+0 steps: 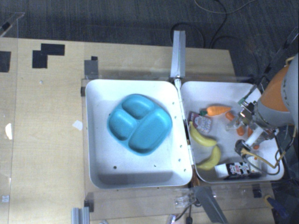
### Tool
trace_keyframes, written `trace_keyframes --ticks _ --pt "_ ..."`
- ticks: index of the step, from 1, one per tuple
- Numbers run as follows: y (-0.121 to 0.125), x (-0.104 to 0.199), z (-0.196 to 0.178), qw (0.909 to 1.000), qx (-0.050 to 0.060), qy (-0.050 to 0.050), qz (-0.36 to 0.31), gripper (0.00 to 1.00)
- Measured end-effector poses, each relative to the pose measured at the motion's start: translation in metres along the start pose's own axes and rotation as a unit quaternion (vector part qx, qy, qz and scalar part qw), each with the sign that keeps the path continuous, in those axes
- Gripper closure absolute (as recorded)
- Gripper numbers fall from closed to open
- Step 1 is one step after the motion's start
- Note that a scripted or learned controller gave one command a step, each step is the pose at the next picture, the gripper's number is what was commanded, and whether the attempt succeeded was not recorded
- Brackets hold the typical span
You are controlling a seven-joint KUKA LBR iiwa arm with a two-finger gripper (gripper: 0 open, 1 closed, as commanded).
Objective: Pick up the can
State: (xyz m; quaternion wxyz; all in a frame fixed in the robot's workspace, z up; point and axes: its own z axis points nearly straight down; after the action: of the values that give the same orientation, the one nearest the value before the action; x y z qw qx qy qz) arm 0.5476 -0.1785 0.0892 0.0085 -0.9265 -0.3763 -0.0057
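Observation:
A small can (202,122) with a red and grey label lies on its side in the right bin (267,177), close to the bin's left wall. My gripper (240,128) hangs over the middle of that bin, to the right of the can and apart from it. The grey arm with its orange band (276,95) reaches in from the right edge. I see nothing held in the gripper.
An orange carrot (218,110) lies just behind the can, and two yellow bananas (208,148) lie in front of it. A black and white oblong object (237,170) rests at the bin's front. The left bin (96,125) holds a blue divided plate (140,123).

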Motion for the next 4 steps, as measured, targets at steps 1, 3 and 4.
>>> trace_keyframes --ticks 1,3,4 --pt "-0.033 -0.043 -0.001 0.9786 -0.008 -0.006 0.205 0.00" --pt "-0.031 -0.049 0.000 0.9604 -0.012 -0.002 0.278 0.00" --pt "0.028 0.004 0.002 0.9608 -0.010 -0.004 0.277 0.00"
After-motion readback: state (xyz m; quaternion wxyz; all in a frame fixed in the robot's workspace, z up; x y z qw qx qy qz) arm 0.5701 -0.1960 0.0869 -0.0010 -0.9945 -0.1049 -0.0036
